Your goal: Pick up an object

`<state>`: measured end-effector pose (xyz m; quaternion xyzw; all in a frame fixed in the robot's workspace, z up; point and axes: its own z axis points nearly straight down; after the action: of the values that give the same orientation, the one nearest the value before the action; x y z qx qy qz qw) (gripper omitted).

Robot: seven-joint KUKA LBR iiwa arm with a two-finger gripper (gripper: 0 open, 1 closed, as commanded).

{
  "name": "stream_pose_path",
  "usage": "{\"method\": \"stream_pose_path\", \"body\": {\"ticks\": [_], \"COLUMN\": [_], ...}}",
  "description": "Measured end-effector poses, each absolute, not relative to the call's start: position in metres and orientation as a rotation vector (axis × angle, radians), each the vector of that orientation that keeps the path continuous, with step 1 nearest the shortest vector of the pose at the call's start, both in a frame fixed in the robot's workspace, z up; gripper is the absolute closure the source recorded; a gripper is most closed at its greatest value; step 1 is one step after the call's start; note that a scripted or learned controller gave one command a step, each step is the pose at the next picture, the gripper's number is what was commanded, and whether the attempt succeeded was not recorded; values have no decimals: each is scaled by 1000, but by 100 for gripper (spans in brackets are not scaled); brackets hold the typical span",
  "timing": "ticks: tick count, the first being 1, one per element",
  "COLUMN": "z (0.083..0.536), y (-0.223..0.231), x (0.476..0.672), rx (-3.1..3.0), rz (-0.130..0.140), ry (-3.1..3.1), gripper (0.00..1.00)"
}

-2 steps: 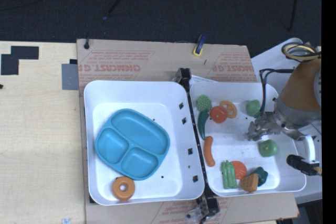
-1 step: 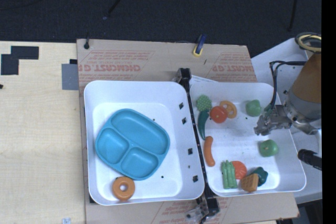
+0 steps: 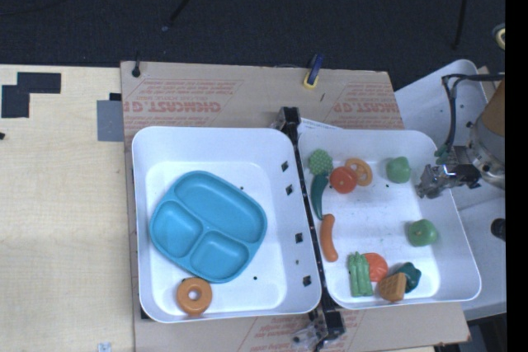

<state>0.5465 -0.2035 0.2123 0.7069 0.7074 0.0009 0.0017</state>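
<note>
We note the right bin holds the candidates for picking: two green balls, a tomato, a pretzel, a sausage, a green bundle and a brown piece. The gripper sits at that bin's right rim, between the balls and clear of both; we cannot tell its opening, and nothing shows in it. The left bin carries a blue tray and a donut.
</note>
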Motion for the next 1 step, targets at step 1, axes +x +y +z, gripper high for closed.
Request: {"method": "stream_pose_path", "body": {"ticks": [1], "z": [228], "y": [-204], "x": [547], "rx": [2221], "rz": [0], "ry": [2223], "gripper": [100]}}
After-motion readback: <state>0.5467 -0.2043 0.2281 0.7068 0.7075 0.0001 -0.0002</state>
